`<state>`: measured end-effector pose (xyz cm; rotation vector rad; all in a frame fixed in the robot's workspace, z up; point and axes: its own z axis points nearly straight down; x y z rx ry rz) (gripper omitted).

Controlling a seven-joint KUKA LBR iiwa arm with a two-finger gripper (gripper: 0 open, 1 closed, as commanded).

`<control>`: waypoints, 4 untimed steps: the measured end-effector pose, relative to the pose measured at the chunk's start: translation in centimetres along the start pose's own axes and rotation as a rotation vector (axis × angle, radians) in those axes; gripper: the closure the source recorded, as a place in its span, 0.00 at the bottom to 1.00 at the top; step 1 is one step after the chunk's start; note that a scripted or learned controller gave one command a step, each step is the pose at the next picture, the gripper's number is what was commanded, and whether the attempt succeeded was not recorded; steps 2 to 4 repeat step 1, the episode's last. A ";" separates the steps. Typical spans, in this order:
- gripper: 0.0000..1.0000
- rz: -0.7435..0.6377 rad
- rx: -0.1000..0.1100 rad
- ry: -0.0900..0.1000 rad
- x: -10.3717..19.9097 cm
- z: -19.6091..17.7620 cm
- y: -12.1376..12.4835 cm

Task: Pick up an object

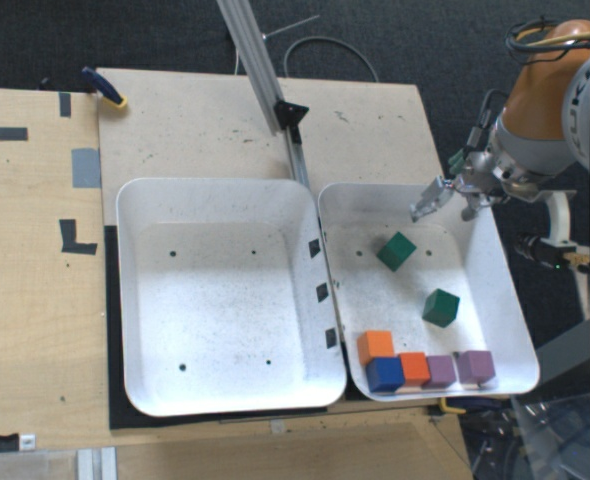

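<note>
Grey arm [560,98] with orange band, silver metal hand [445,196].

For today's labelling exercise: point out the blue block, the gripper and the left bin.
blue block [384,373], camera view, top face.
gripper [425,206], camera view, between fingertips.
left bin [125,268], camera view, left rim.

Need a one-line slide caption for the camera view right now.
Gripper poised over right bin's far edge; two green cubes and five colored blocks inside.

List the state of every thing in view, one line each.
claw: above the right bin's far edge, holding nothing
upper green block: loose, tilted, in right bin
lower green block: loose, apart from the others
orange, blue, orange, purple, purple blocks: packed against near wall
left bin: sits beside right bin
</note>
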<state>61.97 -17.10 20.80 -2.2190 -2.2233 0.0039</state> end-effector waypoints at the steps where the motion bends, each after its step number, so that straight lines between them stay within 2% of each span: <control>1: 0.00 -0.001 -0.023 -0.005 -2.7 9.2 0.9; 4: 0.00 -0.001 -0.023 -0.005 -2.7 9.2 0.9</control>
